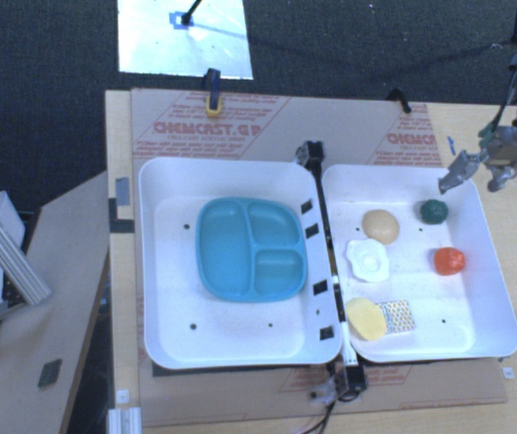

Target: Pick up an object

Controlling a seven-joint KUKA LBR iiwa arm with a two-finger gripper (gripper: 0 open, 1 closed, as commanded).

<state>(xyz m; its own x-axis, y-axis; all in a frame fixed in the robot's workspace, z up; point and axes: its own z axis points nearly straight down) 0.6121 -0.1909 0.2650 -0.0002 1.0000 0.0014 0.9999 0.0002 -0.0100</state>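
Camera view: gripper (475, 174) (seemingly open) above bin rim (403, 172).

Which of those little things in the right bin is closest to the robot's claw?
The dark green ball, just below the gripper; the orange-red piece and beige ball lie farther away.

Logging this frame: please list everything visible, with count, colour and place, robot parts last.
Shallow plastic bins: two, white, side by side on the bench.
Divided plastic plate: one, light blue, three compartments, in the left bin.
Round beige ball: one, right bin.
Dark green ball: one, right bin, far side.
Orange-red ball: one, right bin.
Fried-egg toy: one, white with yellow centre, right bin.
Yellow disc: one, right bin, near side.
Speckled flat piece: one, touching the disc.
Gripper: one, grey, open, above the right bin's far right corner, holding nothing.
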